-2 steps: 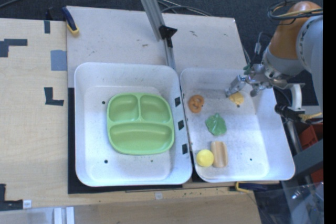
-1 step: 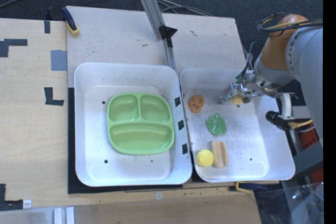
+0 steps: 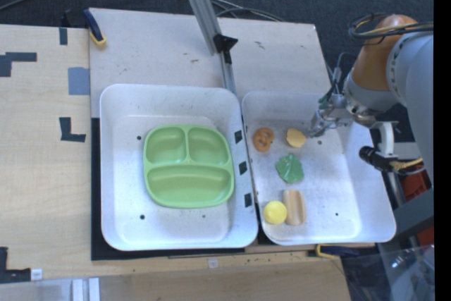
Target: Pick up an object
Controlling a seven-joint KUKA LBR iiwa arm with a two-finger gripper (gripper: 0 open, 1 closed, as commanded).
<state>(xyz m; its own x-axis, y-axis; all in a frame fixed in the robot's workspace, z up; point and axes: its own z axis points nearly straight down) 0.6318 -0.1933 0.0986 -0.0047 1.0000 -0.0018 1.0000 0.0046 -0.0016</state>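
In the right bin (image 3: pixel 366 218) lie several small food items. An orange round piece (image 3: pixel 263 139) sits at the upper left, with a pale yellow piece (image 3: pixel 296 138) to its right. Below them is a green leafy piece (image 3: pixel 289 168). At the bottom lie a yellow ball (image 3: pixel 275 212) and a tan bread-like stick (image 3: pixel 294 207) side by side. My gripper (image 3: pixel 318 127) hangs low in the bin's upper part, just right of the pale yellow piece. Nothing shows between its fingers.
The left bin (image 3: pixel 116 151) holds a green divided plate (image 3: pixel 188 166). A grey pole (image 3: pixel 204 3) slants down to the seam between the bins. A blue and yellow clamp (image 3: pixel 94 27) sits at the bench's upper left. The arm's body (image 3: pixel 394 74) fills the right side.
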